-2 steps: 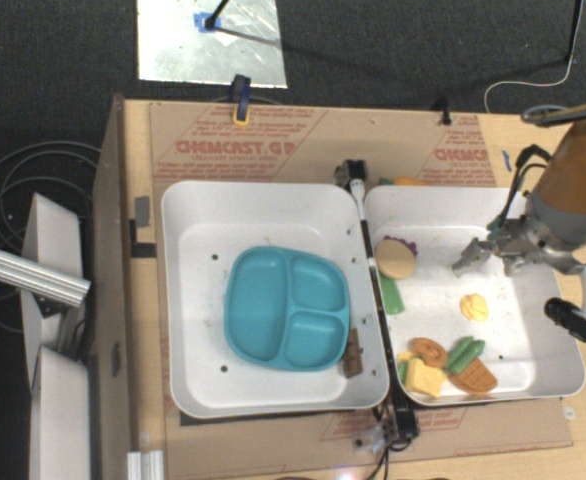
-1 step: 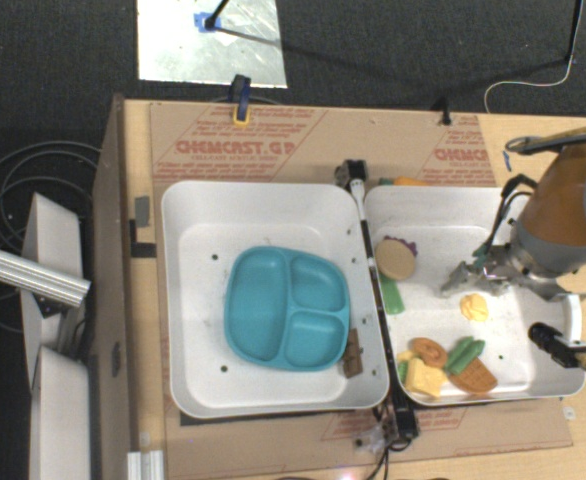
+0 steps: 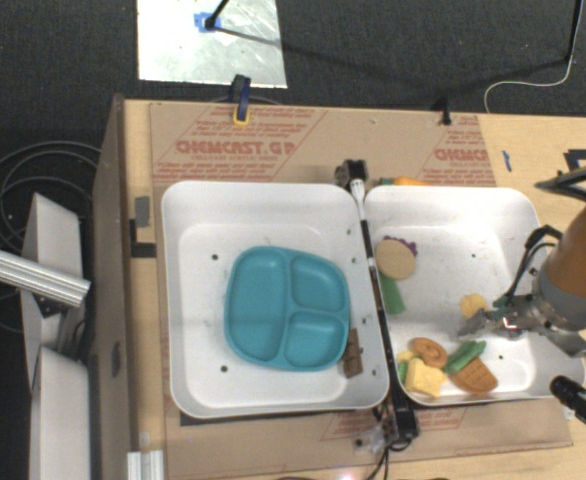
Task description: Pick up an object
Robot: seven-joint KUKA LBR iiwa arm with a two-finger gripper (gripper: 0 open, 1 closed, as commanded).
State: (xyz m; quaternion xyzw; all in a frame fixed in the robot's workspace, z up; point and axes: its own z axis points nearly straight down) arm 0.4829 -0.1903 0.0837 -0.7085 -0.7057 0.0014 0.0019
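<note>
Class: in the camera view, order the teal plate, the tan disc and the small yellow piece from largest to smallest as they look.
1. teal plate, by far the largest
2. tan disc
3. small yellow piece, smallest

I am seeing two white bins (image 3: 188, 268), the left one holding a teal divided plate (image 3: 285, 308) with a small brown piece (image 3: 353, 353) beside it. In the right bin (image 3: 513, 218) I am looking at a tan round disc (image 3: 396, 260) with a purple bit behind it, a green stick (image 3: 390, 294), a yellow lump (image 3: 472, 305), a yellow wedge (image 3: 424, 377), an orange-brown pretzel (image 3: 430, 349), a green pod (image 3: 464, 356) and an orange-brown waffle piece (image 3: 475, 377). The arm (image 3: 583, 268) is showing orange and grey. The bench board (image 3: 313, 138) is showing tan with red lettering.
</note>
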